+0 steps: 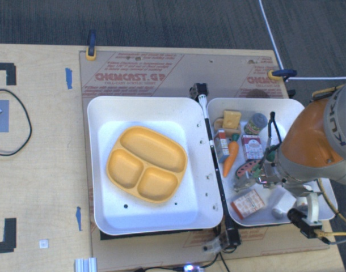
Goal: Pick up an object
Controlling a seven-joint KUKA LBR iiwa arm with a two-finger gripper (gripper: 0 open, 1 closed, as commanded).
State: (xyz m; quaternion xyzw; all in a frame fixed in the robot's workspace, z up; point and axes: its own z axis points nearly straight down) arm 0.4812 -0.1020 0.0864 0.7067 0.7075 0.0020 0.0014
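The right bin (295, 105) holds several small items: a yellow block (232, 119), a round can (257, 122), a red-and-white packet (252, 147), a small bottle (221, 144), an orange carrot (230, 158), a pink and green piece (246, 168) and a tan and red box (248, 203). My gripper (254, 178) is low inside this bin, between the pink and green piece and the tan box. It sits close against the pink and green piece. The arm's orange band (310, 140) covers the bin's right part.
The left bin (99, 152) holds a yellow three-compartment plate (147, 163). A black divider edge (212, 152) runs between the bins. A white object (281, 209) lies at the right bin's front. Cables trail at the bench's front right (317, 231).
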